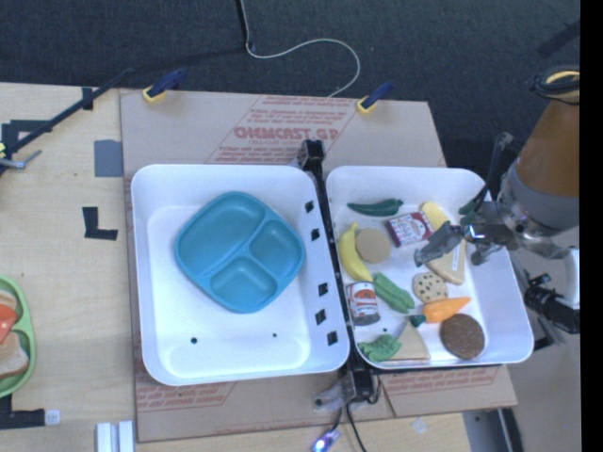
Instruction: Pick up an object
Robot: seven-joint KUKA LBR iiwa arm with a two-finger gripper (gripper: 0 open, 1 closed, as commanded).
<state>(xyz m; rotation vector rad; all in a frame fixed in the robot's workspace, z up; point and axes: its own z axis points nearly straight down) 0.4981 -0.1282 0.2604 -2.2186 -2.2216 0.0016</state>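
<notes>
Bins number two on the tabletop (66, 158): the left bin (151, 281) at frame centre holds one blue divided plate (240, 250), and the right bin (499, 332) holds the toy food. Counted there: one banana (353, 252), one green chili (375, 207), one green pod (393, 292), one carrot (443, 310), one small can (364, 302), one red packet (408, 227), one tan round piece (373, 246), one spotted cookie (429, 285), one brown patty (463, 335) and one leafy sandwich wedge (396, 347).

The banana's long axis runs up and down the frame beside the divider, curving. The carrot lies nearly level, tip toward the right.

The gripper (455, 243) hovers at the bin's right side over a pale wedge (449, 269), fingers spread apart and gripping nothing.
</notes>
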